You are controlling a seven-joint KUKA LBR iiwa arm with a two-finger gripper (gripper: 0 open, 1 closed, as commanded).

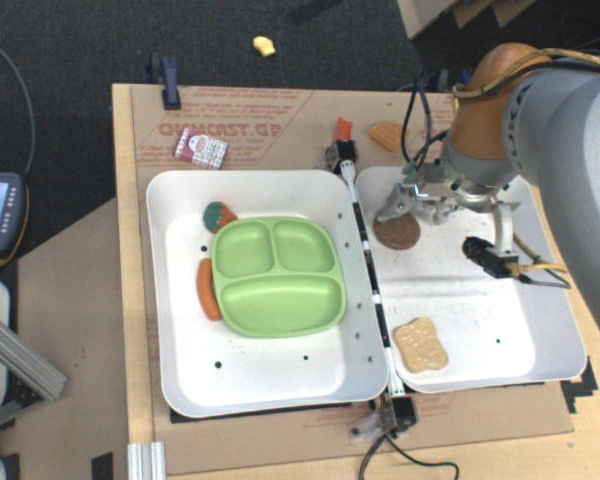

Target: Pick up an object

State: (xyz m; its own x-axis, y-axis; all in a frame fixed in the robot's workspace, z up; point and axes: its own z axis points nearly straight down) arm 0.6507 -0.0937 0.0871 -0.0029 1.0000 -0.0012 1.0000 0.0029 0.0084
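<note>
two bins side by side on the bench, left bin (180, 368) and right bin (540, 358) touching along the middle. in the left bin a divided tray (277, 275) sits about centre; a hot dog (208, 289) lies just beside its left edge, a small round piece (218, 215) at its far-left corner. my gripper (435, 206) is over the far part of the right bin, a round patty (397, 232) just left of it, a cracker (421, 346) in the near-left part. behind the bins a small packet (201, 148) lies on the board.
</note>
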